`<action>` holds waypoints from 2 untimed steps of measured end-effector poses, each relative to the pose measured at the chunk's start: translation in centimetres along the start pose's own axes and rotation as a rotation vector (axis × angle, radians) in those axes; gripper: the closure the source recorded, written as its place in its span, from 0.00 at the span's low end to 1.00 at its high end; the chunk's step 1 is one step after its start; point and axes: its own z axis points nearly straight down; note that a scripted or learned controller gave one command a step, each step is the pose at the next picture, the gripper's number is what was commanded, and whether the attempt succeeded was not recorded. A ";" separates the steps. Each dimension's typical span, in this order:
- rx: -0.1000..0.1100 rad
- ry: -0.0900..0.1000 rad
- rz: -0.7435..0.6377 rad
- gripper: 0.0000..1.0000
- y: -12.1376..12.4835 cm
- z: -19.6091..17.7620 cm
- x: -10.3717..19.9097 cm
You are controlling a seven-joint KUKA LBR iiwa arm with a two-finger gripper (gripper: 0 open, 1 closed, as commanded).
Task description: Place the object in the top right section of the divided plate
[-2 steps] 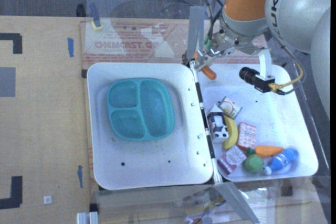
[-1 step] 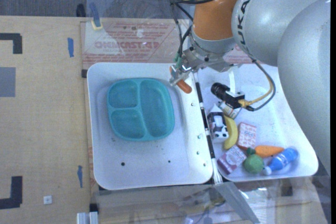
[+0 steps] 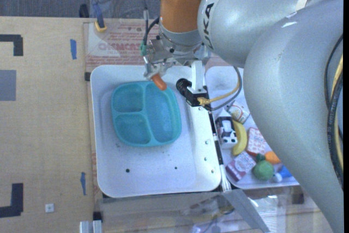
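Pale wooden counter (image 3: 43, 117) carries two white bins; blue tape marks lie on it. On the grey arm (image 3: 283, 41) I read "UKA". The hand (image 3: 155, 75) is pinching a small orange object (image 3: 159, 83) above the far edge of the blue divided plate (image 3: 146, 114) in the left bin (image 3: 152, 172). A banana (image 3: 240, 138) lies in the right bin.
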 end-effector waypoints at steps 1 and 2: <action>-0.002 0.006 -0.050 1.00 1.3 9.6 4.9; -0.001 0.000 -0.155 1.00 1.0 5.3 3.6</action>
